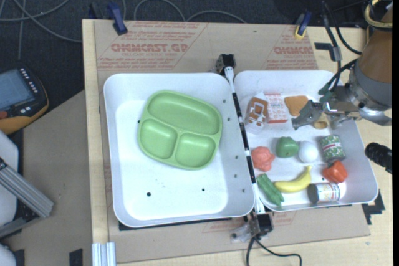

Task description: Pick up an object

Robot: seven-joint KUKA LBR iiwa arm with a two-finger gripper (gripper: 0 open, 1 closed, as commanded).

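The hand (313, 114), dark grey and reaching in from the right on the arm (374, 71), hangs over the upper part of the right bin (368, 187), its two fingers spread open with nothing between them. Directly around it lie an orange-brown flat piece (295, 102) just to its left and a red-and-white packet (275, 108) beyond that, with a small brown-and-white carton (255, 111) nearer the bin's left wall. Below the hand sits a row of candidates: a green rounded item (287, 147), a white ball (308, 151), and a green-labelled can (331, 148). Further toward the near wall are a pinkish-red lump (263, 158), a red pepper-like piece (335, 172), a banana (295, 182), a dark green vegetable (270, 188) touching the banana's left end, and a jar (325, 192) lying on its side. All of these rest on the bin floor; none is lifted. The left bin (124, 196) holds a green divided plate (180, 129). Both bins stand on the bench (156, 43). Judged from this arrangement, the task is at its approach stage: no object has yet been secured, and descent, closure on one item and lift all remain. Which item is targeted cannot be told, though the flat piece lies closest to the fingers.
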